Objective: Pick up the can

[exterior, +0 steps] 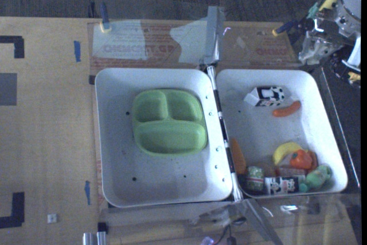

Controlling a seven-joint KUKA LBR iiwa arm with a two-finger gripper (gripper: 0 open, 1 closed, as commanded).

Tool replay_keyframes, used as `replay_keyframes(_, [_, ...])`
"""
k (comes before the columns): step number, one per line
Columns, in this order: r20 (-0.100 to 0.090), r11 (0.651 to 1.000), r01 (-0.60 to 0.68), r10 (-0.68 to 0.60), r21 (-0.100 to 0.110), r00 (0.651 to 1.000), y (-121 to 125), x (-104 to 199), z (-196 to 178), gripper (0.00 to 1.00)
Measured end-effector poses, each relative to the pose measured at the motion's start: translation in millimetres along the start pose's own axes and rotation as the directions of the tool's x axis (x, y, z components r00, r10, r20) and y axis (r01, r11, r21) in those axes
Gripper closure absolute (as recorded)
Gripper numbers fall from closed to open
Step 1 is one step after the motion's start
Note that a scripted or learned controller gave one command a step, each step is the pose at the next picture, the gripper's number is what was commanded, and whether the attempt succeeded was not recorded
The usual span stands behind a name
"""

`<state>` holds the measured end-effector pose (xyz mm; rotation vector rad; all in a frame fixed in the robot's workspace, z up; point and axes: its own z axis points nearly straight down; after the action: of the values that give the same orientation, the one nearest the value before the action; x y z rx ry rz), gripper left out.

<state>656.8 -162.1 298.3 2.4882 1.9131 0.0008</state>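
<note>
The can (254,178) sits crammed in the right bin's (321,89) near corner, touching a carrot (238,156) and small carton (284,185); a descent there could catch a neighbour instead. The pincer (315,49) hangs beyond the far rim, its state too blurred to tell.

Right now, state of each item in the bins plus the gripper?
Tray: upright, nothing in it, left bin.
Carton: on its side, right bin, far end.
Sausage: flat, beside carton.
Can: in the near-edge clutter, orientation unclear.
Banana: in that pile.
Carrot: along the divider wall.
Gripper: outside the bins, holding nothing.
</note>
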Motion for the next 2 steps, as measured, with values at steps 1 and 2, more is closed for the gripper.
replay_keyframes(1, [0.001,0.944,0.331,-0.331,-0.004,0.944,2,35,-95,1.00])
replay_keyframes(2, [0.004,0.942,0.337,-0.337,-0.009,0.942,3,38,-106,1.00])
